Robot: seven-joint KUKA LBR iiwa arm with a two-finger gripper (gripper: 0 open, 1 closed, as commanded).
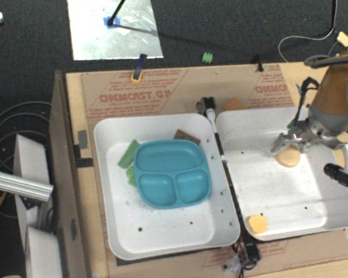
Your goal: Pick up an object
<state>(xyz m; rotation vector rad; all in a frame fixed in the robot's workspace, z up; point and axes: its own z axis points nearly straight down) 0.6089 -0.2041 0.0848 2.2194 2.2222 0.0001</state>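
My gripper hangs low over the right bin, near its right-hand side. A pale tan rounded object lies directly under the fingertips, touching or nearly touching them. A small orange-yellow piece rests near the right bin's front left corner. In the left bin sits a blue divided plate, with a green item poking out at its left and a brown item at its upper right.
The grey arm with its orange band comes in from the right above the right bin's far right corner. A black cable part sticks in at the bin's right wall. A black divider runs between the bins.
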